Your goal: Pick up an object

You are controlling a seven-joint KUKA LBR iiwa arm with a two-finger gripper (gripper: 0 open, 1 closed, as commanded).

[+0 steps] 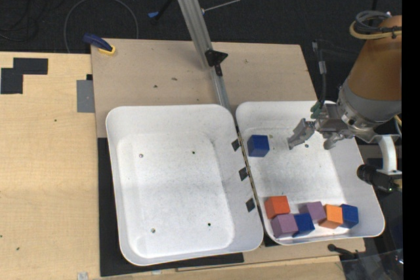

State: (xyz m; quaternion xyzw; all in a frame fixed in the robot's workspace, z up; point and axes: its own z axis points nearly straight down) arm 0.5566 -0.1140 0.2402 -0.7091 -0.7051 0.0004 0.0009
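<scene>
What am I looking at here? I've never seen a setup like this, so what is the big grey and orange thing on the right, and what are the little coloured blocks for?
One camera fixed above a bench took this picture, looking down at a slant. The grey and orange thing is a robot arm reaching in from the right. At its tip is the end effector, a two-finger grasping part; here it hovers over the right bin, and nothing shows between its fingers.

On the bench sit two shallow white bins side by side: the left bin and the right bin. In the right bin a blue cube lies alone near the divider. Along the bin's near edge is a cluster: an orange block, two purple blocks, a second orange block and two more blue ones.

The robot's job is to pick up one of these blocks.
</scene>
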